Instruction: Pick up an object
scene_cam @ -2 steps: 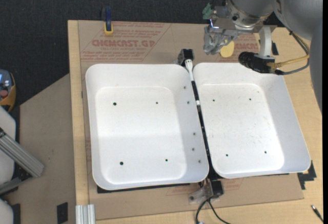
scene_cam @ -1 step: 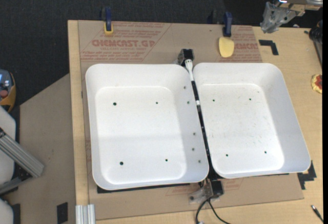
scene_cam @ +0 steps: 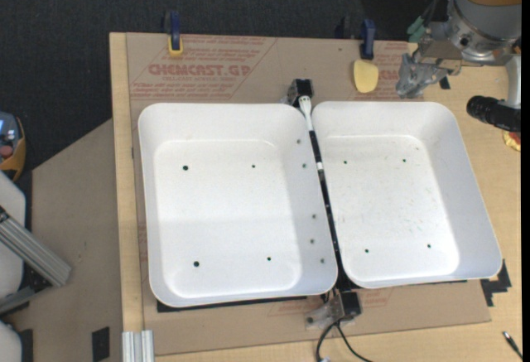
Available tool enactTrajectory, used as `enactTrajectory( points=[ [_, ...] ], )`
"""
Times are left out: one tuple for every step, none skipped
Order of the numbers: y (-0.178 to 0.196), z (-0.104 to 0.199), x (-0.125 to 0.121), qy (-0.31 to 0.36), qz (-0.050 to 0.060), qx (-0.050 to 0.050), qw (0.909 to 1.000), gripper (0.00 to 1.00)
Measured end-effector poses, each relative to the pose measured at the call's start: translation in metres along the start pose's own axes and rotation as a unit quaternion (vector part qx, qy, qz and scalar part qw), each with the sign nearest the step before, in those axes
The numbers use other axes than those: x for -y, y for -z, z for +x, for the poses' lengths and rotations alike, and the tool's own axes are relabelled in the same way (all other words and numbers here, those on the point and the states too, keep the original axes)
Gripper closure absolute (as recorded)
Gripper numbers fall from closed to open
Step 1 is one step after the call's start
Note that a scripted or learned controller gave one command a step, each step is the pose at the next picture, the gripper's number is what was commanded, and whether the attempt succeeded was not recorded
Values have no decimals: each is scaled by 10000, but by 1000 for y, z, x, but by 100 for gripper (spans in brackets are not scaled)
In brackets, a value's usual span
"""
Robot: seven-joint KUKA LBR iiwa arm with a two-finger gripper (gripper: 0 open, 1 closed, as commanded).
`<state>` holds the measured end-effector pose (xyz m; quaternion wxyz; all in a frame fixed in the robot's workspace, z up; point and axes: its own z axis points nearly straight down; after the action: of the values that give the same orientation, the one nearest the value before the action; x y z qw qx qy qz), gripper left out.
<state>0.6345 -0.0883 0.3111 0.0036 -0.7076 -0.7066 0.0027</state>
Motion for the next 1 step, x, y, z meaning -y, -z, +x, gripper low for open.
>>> enactTrajectory(
  points=[
    [22,-4,19,-2,-41,4,10000,100]
  ],
)
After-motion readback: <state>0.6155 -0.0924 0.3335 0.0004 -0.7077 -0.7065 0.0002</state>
